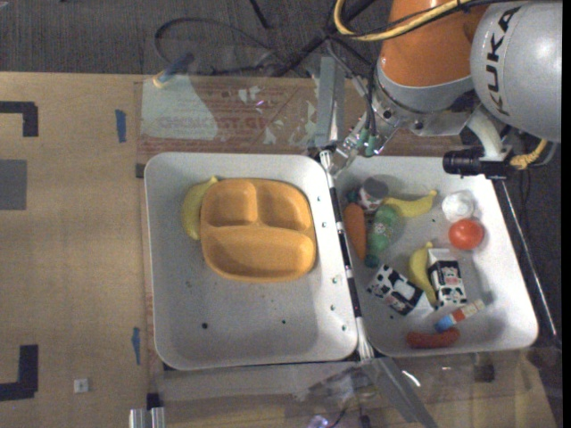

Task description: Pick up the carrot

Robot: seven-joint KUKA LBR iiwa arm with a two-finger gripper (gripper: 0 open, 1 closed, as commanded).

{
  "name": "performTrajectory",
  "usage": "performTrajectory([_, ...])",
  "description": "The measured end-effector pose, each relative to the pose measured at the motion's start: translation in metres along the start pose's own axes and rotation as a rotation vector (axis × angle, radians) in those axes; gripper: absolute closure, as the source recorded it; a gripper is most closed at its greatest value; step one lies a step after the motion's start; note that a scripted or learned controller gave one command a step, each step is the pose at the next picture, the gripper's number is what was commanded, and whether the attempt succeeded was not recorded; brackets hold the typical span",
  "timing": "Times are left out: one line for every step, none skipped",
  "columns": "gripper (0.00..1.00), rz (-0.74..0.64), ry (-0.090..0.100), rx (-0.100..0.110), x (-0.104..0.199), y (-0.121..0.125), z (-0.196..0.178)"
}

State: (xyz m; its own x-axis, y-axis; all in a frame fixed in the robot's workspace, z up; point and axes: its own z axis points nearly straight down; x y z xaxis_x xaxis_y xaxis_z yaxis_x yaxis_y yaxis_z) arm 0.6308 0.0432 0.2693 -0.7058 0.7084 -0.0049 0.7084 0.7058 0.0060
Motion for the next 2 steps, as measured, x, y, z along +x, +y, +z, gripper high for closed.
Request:
performTrajectory([1.00, -0.478, 0.005, 0.002, 0.043, -0.015, -0.014])
performTrajectory([1.00, -0.902, 0.006, 0.000, 0.081, 0.031, 0.019])
